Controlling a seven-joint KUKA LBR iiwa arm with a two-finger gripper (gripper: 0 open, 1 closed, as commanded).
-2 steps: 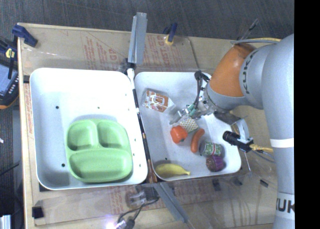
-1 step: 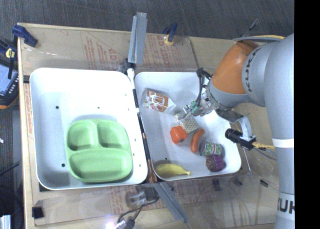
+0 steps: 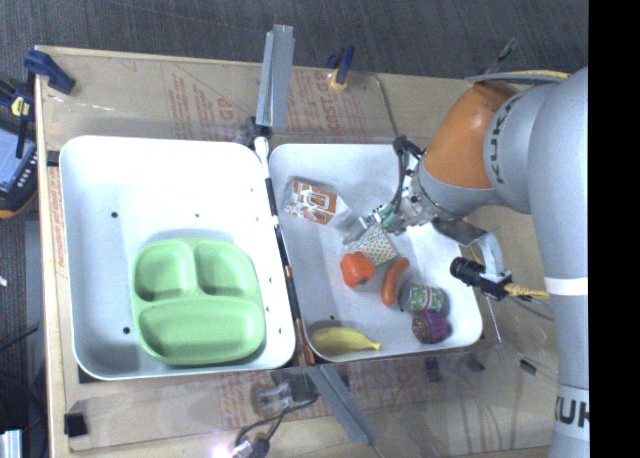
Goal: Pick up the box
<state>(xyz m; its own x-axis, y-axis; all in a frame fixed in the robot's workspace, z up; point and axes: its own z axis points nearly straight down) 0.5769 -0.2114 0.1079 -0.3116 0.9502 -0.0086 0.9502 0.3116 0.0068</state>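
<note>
Box (image 3: 312, 202) lying flat, well to the left of claw (image 3: 381, 227) and a little further back, touching nothing. Cannot tell whether claw released or clenched. Best to descend straight over box centre, away from tomato (image 3: 356, 269) and carrot (image 3: 394, 281) just in front of claw

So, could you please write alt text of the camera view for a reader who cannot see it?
A grey robot arm reaches from the right, its gripper low over the right bin, near a small box, a banana and other toy food. The left bin holds a green divided tray.
</note>
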